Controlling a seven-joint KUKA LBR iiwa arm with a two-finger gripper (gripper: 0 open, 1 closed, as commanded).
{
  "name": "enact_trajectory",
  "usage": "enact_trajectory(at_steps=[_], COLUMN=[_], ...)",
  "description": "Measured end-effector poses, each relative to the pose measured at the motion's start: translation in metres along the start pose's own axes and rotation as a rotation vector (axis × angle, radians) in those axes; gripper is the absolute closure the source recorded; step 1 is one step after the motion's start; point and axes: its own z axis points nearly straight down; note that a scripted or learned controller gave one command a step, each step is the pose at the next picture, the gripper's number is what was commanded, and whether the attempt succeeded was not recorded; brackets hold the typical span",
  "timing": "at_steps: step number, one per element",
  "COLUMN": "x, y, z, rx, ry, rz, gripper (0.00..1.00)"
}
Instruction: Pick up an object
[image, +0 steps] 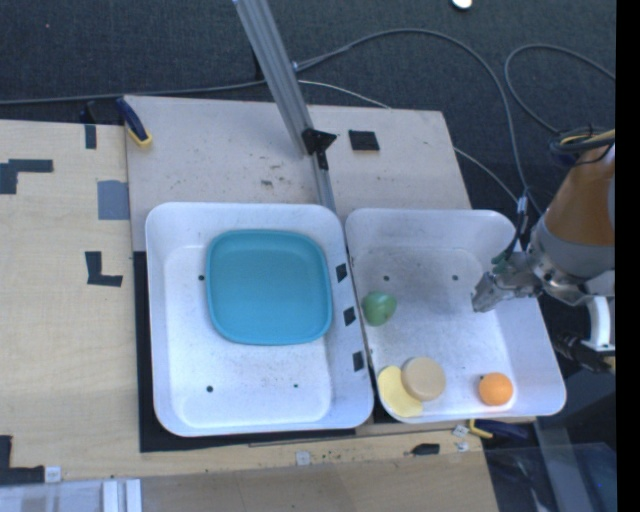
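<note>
Orange and small, the ball (495, 389) lies below the gripper (486, 297) near the right bin's (420, 225) front edge, with the green ball (379, 308) to the gripper's left; nothing is lifted yet, so the whole grasp remains. The arm (580, 215) reaches in from the right, wrist angled down over the bin floor; whether the gripper is wide or narrow I cannot tell.

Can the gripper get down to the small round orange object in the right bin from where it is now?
Probably yes. The gripper hangs over the right white bin, and the small round orange object lies apart from the other items with bare floor around it.
</note>
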Motion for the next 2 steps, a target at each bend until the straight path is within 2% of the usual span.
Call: enact_trajectory(at_steps=[1, 2], x=[0.000, 0.000], y=[0.009, 0.009], z=[-0.045, -0.074], rx=[-0.004, -0.002], ry=[-0.001, -0.001], rz=[0.000, 0.001], gripper=[1.00, 1.00])
